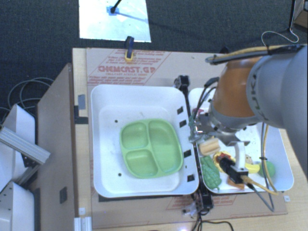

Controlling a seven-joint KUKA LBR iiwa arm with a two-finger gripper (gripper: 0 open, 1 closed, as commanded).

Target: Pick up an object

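Lying in the right bin (281,150), close to its left wall: a tan block (210,147), the nearest thing for picking up. Sitting just under the gripper (206,135), touching it or only very near it; impossible to tell which from this slant. Impossible to tell as well how far the gripper is standing open, with the wrist hiding it from above, or to see anything clamped in it.

Crowding around the tan block: a green leafy piece (211,172) just in front of it toward the bin's front left corner, a red and yellow piece (223,158) just beside it on the right, a yellow piece (253,168) further right, and a green ball (269,168) near the right wall.

Reaching in from the right with the grey arm (279,85), its orange band (236,93) hanging over the back half of the right bin and covering much of the floor there.

Lying flat in the left bin (103,129), a little right of centre and well apart from the gripper: a green divided plate (149,148) with three compartments.

Standing side by side, the two bins nearly touching, on a brown sheet (130,66) printed with red lettering
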